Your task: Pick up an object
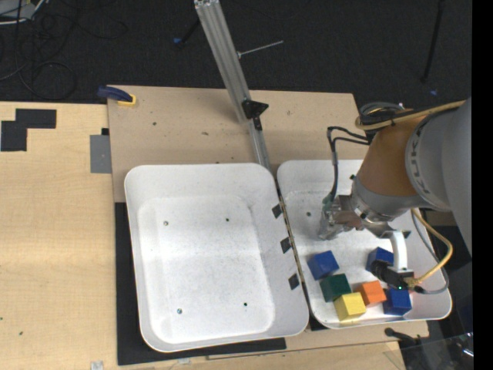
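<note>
Camera view: claw (337, 220) above unlabelled blue cube (323, 264)

White bins (154, 206) hold blue (323, 264), dark green (335, 286), yellow (350, 305) and orange (373, 291) blocks.

The arm's gripper (336, 220) hangs over the right bin (302, 177), above a blue cube (323, 264), dark green cube (335, 286), yellow cube (350, 305) and orange cube (373, 291).
</note>
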Robot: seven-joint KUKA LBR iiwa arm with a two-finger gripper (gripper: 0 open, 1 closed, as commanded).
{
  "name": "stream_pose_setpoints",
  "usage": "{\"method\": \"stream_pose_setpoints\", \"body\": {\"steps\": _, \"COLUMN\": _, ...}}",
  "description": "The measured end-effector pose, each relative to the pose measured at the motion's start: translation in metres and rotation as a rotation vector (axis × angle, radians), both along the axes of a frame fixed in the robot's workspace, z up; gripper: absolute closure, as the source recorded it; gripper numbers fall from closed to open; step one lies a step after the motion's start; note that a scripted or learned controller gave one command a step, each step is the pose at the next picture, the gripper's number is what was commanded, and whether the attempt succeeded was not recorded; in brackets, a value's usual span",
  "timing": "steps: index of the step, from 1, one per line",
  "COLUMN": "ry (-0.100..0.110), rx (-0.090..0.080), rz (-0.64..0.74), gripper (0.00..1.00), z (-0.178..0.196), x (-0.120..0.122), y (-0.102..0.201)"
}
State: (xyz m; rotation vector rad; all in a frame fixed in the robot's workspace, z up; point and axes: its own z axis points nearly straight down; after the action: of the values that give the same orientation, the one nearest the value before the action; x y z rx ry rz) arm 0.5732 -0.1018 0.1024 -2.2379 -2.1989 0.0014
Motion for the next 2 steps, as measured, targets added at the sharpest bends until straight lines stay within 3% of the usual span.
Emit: {"method": "stream_pose_setpoints", "body": {"steps": 2, "ry": -0.006, "rx": -0.003, "rz": 0.021, "gripper": 1.00, "z": 0.103, "x": -0.006, "y": -0.010}}
